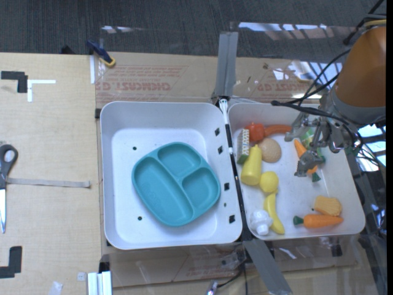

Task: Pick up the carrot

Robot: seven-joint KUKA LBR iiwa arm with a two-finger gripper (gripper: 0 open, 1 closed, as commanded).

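A pale wooden bench (49,226) carries two white bins. The left bin (110,165) holds a teal divided plate (176,184). In the right bin (350,189), the end effector (307,161) hangs, its state impossible to tell; the carrot (319,220) lies near that bin's front wall.

1. You had one fixed camera, mounted above the bench (43,165) and looking down at a slant.
2. It sat far enough back to take in both white bins: the left bin (110,183) filled the frame's centre, the right bin (347,192) the right half.
3. Dark floor crossed the top of the frame.
4. The arm (367,66) entered at the upper right.
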